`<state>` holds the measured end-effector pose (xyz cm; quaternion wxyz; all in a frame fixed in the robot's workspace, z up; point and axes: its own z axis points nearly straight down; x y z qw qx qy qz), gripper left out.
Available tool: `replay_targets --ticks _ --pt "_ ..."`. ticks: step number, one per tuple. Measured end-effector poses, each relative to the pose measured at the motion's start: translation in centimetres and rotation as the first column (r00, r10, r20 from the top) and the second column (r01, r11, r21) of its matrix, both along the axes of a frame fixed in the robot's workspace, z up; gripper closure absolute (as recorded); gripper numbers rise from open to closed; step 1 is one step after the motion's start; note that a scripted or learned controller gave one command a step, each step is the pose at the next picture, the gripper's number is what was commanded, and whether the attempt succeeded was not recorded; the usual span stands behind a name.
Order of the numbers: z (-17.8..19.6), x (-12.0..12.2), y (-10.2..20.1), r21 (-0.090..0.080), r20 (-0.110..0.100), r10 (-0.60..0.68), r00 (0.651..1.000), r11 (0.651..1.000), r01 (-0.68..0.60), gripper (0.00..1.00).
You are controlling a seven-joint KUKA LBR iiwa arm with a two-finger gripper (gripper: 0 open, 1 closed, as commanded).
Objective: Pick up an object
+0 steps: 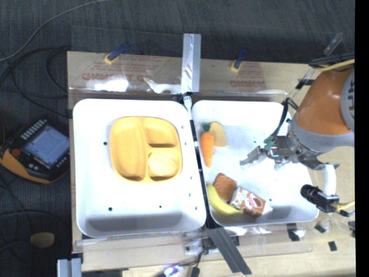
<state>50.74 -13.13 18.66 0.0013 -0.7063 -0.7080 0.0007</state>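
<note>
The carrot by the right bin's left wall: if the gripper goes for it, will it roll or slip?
The carrot looks like a smooth, stiff toy, so it probably won't flex but may slip between fingers. Its tapered round body could roll if nudged sideways, though the bin wall beside it would likely stop it. The gripper is apart from it.

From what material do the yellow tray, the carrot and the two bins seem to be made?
The yellow tray, with three compartments, looks like moulded plastic with a smooth, slightly glossy finish: soft highlights, rounded edges. The carrot is probably a plastic toy; its orange is even and its green top plain, though a real one cannot be excluded. The left bin and right bin seem to be thin white plastic, matte, with rounded rims.
</note>
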Motion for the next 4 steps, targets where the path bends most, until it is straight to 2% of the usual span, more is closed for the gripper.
replay_targets --ticks 1,2,3,4 --pt "-0.4 -2.4 7.0 0.001 -0.001 0.071 0.997 0.997 -0.071 0.00" --pt "-0.4 -2.4 7.2 -0.001 -0.001 0.177 0.984 0.984 -0.177 0.00" --pt "-8.4 -2.5 2.5 0.001 -0.001 0.290 0.957 0.957 -0.290 0.00" --pt "-8.4 -2.4 2.6 0.002 0.000 0.291 0.957 0.957 -0.291 0.00"
